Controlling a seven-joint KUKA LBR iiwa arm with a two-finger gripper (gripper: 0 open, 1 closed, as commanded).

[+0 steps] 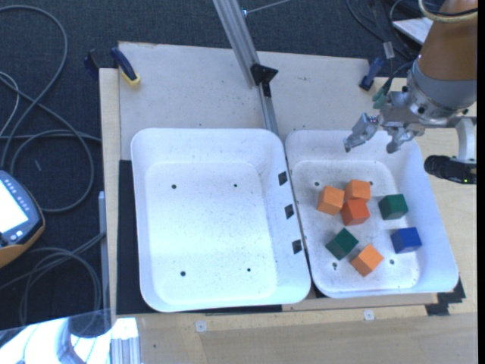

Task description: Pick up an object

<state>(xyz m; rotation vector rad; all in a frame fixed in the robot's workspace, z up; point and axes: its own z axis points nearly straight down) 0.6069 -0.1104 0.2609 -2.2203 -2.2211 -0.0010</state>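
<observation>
Several small blocks lie in the right bin [424, 226]. An orange block [330, 200], another orange block [359, 190] and a red-orange block [355, 211] cluster near its middle. Two green blocks [393, 206] [342, 243], a blue block [406, 239] and one more orange block [367, 259] lie around them. My gripper [377, 139] hangs over the bin's back rim, above and behind the blocks. Its two fingers [359, 136] are spread apart and open, with nothing between them.
The left bin [208, 218] sits beside the right one, with black clips [289, 211] along the shared edge. A slanted metal pole [239, 32] rises at the back. Cables lie on the dark floor at left, and a blue clamp [125, 64] grips the board's corner.
</observation>
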